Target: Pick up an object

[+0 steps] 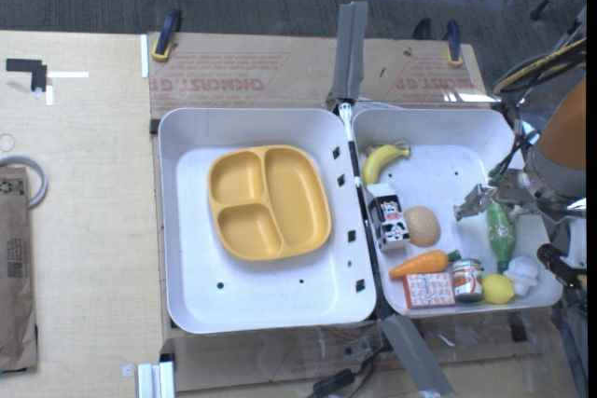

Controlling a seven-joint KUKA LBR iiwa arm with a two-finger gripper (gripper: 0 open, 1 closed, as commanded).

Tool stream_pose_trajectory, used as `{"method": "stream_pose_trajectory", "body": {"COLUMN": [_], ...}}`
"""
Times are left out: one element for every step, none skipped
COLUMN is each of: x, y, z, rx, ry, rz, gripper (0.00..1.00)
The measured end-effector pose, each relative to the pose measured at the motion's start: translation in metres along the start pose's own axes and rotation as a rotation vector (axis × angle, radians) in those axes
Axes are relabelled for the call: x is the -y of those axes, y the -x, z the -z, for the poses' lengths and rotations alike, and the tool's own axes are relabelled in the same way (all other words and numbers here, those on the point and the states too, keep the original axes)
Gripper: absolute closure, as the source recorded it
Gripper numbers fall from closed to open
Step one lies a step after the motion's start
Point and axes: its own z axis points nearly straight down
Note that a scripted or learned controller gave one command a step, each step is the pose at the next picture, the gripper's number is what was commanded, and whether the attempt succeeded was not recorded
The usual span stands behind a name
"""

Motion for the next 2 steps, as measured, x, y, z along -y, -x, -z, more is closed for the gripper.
{"method": "stream_pose_trajectory", "body": {"x": [0.001, -0.045], "y": [0.004, -0.043], "z": [0.008, 0.116], "rx": [0.008, 0.012], "ry": [0.000, 0.000], "rz": [-0.005, 0.098], "gripper": [1.00, 1.00]}}
